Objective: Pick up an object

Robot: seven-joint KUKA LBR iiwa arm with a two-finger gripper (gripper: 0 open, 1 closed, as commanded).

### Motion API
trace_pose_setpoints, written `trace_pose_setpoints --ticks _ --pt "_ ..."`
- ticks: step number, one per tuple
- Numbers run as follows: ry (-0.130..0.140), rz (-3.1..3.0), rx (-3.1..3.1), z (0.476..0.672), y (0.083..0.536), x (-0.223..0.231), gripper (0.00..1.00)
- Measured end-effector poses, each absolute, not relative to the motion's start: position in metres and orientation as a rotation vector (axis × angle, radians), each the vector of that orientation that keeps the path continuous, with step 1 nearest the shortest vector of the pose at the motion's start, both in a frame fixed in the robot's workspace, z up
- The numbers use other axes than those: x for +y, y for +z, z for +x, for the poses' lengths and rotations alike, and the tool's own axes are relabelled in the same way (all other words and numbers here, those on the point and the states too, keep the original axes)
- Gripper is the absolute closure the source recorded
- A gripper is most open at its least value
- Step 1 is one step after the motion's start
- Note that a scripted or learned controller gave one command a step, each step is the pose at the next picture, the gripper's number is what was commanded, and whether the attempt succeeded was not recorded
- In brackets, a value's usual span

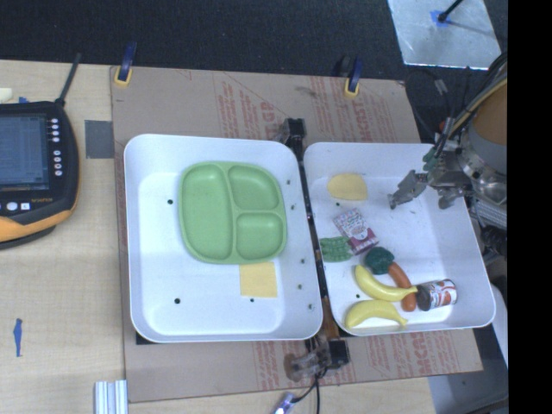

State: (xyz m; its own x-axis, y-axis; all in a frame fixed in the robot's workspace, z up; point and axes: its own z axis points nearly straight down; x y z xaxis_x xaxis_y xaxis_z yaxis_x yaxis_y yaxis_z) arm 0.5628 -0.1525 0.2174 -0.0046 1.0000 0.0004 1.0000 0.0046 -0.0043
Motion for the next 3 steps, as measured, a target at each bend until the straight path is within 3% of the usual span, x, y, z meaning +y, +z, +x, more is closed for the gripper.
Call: trace_pose_setpoints --ticks 1,2,3 --pt "0.006 -2.212 -2.225 0.485 0.142 -0.16 0.0" --pt "0.005 -2.212 -2.227 0.514 0.091 -0.165 0.0" --pt "0.002 -2.218 -2.226 0.59 0.227 -0.184 0.0"
